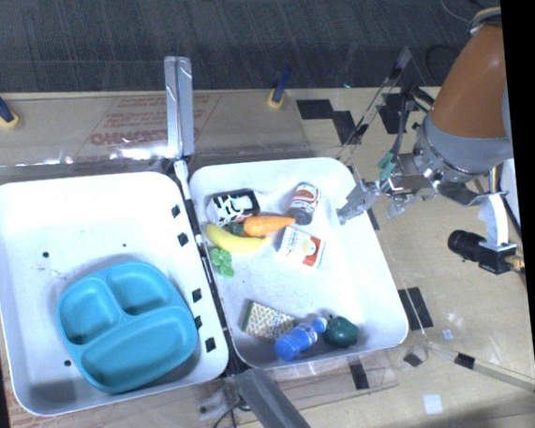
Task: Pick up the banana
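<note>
The yellow banana [231, 240] lies in the right bin [379, 273], near its upper left corner and close to the divider. An orange carrot [268, 224] rests against the banana's upper right end, and a small green piece [220, 260] sits just below its left end. My gripper [368, 199] hangs over the right bin's upper right rim, well to the right of the banana and apart from it. Nothing shows in its grasp. The grey arm with its orange band [471, 76] comes in from the right.
Around the banana are a black-and-white item [234, 205], a small can [304, 200] and a white-and-red carton [302, 248]. A patterned packet [266, 319], a blue bottle [298, 339] and a dark green object [341, 331] lie near the front wall. The left bin [15, 233] holds a blue divided plate [128, 325].
</note>
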Controlling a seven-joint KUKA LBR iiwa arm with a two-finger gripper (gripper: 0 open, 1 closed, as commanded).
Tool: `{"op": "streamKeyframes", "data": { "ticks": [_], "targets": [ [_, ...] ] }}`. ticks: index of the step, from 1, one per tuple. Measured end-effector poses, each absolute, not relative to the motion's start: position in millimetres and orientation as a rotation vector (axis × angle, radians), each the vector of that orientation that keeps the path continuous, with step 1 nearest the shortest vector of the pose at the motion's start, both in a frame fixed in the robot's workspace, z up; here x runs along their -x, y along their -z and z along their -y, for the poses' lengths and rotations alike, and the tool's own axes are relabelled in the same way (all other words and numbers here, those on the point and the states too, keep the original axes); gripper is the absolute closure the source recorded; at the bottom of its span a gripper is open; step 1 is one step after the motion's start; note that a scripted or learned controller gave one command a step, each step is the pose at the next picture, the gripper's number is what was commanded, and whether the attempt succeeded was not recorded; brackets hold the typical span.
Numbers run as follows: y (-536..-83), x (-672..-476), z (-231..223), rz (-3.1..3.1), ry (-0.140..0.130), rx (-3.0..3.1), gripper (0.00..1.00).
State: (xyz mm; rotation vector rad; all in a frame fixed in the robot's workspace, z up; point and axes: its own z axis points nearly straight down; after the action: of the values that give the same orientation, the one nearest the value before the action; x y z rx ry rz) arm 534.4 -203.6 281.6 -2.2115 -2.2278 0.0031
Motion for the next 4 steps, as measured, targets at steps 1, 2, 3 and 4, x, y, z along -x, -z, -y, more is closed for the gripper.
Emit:
{"op": "streamKeyframes", "data": {
  "ticks": [1, 2, 3, 4],
  "targets": [
    [-165.0, -503.1, 134.5, 2.186, -0.004, 2.251, 0.00],
    [-107.4, -566.6, 98.2, 2.395, -0.002, 2.031, 0.00],
    [-93.8, -599.1, 97.2, 2.619, -0.002, 1.737, 0.00],
    [-103.5, -599.3, 96.2, 2.622, -0.002, 1.731, 1.00]
  ]
}}
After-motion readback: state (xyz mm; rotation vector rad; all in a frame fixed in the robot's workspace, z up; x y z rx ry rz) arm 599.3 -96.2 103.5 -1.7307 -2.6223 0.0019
